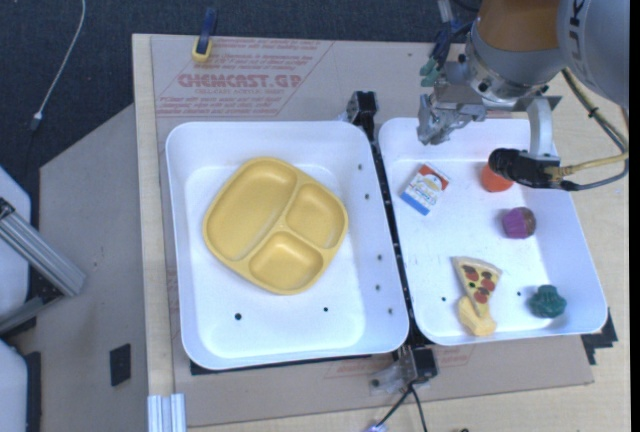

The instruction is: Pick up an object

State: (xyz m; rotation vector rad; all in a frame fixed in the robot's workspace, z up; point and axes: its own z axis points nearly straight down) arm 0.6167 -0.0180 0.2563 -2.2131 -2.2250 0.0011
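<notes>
Pincer hangs at the twelve o'clock rim of the right shallow white plastic bin, with nothing visibly between its tips; whether it is open or closed cannot be told. Just toward five o'clock from it lies a small white carton with blue and red print, apart from the tips. At three o'clock of the carton sits an orange rounded piece, partly behind a black fitting. Lower lie a purple lump, a toy pizza slice with yellow crust and a dark green lump. The left white bin holds a yellow three-section plastic plate at its centre.
</notes>
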